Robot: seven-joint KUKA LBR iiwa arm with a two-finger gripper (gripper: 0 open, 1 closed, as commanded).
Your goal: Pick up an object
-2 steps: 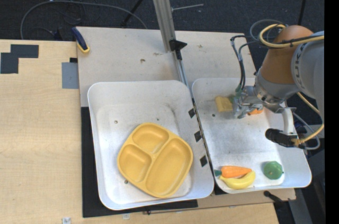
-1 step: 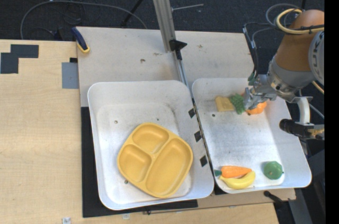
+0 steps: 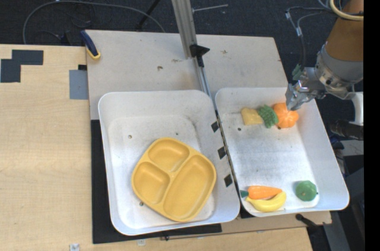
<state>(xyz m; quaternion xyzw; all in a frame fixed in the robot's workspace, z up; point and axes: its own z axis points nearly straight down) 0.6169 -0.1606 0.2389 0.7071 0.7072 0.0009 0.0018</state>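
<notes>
End effector [image 3: 295, 99] at far edge of right bin [image 3: 279, 152]. Round fruit [image 3: 287, 117] just below it; leafy vegetable [image 3: 268, 116] and pale block [image 3: 251, 117] in a row to its left. Carrot [image 3: 263, 191], banana [image 3: 268, 203], round vegetable [image 3: 306, 190] at near edge. Divided plate [image 3: 173, 178] in left bin [image 3: 119, 125].

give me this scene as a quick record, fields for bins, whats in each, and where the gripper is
left bin: holds a yellow divided plate
right bin: far end has a pale yellow piece, a green piece and an orange piece bunched together; near end has a carrot lying on a banana, with a green round piece beside them
gripper: at the right bin's far right corner, right above the orange piece
grip: cannot tell
arm: reaches in from the right
</notes>
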